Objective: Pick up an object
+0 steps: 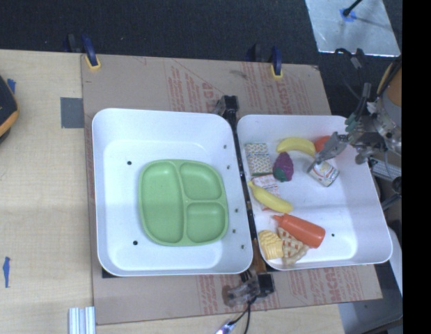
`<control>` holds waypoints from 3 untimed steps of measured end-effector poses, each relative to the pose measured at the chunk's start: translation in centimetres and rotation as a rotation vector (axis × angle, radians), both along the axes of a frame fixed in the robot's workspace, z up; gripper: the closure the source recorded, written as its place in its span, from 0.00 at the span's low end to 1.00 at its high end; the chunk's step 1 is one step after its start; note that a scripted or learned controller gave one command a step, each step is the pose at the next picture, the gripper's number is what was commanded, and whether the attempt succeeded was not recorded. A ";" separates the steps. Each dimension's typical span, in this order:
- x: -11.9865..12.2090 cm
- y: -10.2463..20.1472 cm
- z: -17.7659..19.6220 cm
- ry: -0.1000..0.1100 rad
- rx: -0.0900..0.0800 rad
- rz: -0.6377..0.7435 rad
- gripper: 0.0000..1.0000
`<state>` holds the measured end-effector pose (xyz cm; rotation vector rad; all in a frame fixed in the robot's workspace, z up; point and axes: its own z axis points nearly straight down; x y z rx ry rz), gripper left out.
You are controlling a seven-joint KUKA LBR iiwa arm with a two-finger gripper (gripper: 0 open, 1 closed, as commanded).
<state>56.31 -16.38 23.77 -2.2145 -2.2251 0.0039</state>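
My gripper (325,153) reaches in from the right over the upper right part of the right bin (354,218). It hangs just above a small white and silver object (326,175). A bit of something red (321,143) shows right behind the gripper. To its left lie a yellow banana (296,145) and a purple fruit (283,165). Whether anything is held is not visible.
The right bin also holds a checkered packet (257,157), a small white packet (267,183), a second banana (271,197), an orange carrot (302,229) and a waffle with yellow pieces (281,245). In the left bin (111,186) lies a green divided plate (182,201).
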 end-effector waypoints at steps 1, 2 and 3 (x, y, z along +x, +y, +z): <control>4.3 -4.8 -11.1 0.002 -0.001 -0.001 0.00; 9.3 -4.8 -14.6 0.002 0.001 0.000 0.00; 9.1 -5.1 -13.4 0.011 -0.003 0.003 1.00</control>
